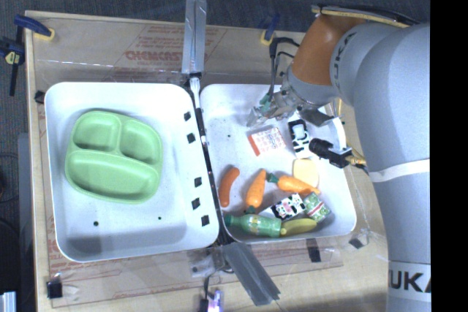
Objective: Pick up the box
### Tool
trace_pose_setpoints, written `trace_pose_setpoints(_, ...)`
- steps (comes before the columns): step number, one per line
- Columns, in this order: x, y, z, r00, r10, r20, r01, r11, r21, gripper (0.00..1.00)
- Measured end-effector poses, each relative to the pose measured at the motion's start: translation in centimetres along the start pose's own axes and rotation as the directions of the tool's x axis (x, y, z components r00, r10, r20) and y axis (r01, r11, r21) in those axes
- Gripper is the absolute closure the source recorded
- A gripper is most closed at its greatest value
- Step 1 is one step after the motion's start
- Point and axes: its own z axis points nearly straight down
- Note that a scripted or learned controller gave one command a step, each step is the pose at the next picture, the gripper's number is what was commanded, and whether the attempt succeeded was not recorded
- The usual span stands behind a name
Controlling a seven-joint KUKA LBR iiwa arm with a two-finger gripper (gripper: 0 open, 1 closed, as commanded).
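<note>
The box (pixel 267 139) is a small flat pack, red and white, lying in the upper middle of the right bin (pixel 219 128). My gripper (pixel 269 110) hangs low over the back of that bin, just beyond the box's far edge and slightly apart from it. Nothing is visibly held. The grey arm with its orange band (pixel 316 58) comes in from the right and covers the bin's back right corner.
Beside the box lies a black and white item (pixel 297 135). Nearer the front are a yellow wedge (pixel 306 172), three orange carrots (pixel 256 188), a green bottle (pixel 256 224), a cow-patterned piece (pixel 289 207) and a can (pixel 316 210). A green divided tray (pixel 115 155) sits in the left bin.
</note>
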Motion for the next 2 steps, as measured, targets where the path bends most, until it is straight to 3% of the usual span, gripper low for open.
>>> trace_pose_setpoints(1,0.0,0.0,0.0,1.0,0.0,0.0,0.0,1.0,0.0,0.0)
trace_pose_setpoints(2,-1.0,1.6,1.5,0.999,0.045,-0.006,-0.045,0.999,0.01,0.0)
